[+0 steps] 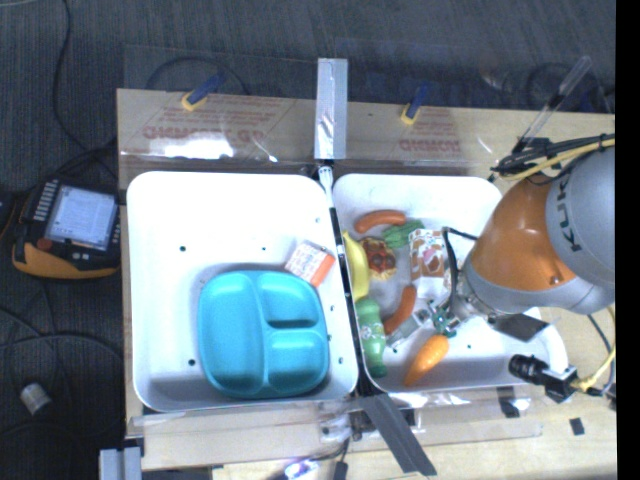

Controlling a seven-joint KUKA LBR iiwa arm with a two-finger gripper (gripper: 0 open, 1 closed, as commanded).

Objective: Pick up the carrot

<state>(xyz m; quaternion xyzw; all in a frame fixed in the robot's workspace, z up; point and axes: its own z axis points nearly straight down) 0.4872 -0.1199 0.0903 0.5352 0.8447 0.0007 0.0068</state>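
The carrot [426, 358] lies in the right bin [490, 368], low in the frame and near the bin's front wall. It is orange and tilts, with its thick end up and to the right. The end effector [443, 320] is just above that thick end, very close to it or touching it. I cannot tell how the end effector is set, because it is small and partly hidden by the big grey and orange arm [530, 253].

To the left of the carrot is a green bottle [371, 330]. Above it lie a red sausage [400, 309], a yellow banana [354, 263] and some small food packs.

The left bin [170, 228] holds a blue tray [264, 332] with three parts. A small orange and white box [309, 262] sits just beside the tray's upper right corner.
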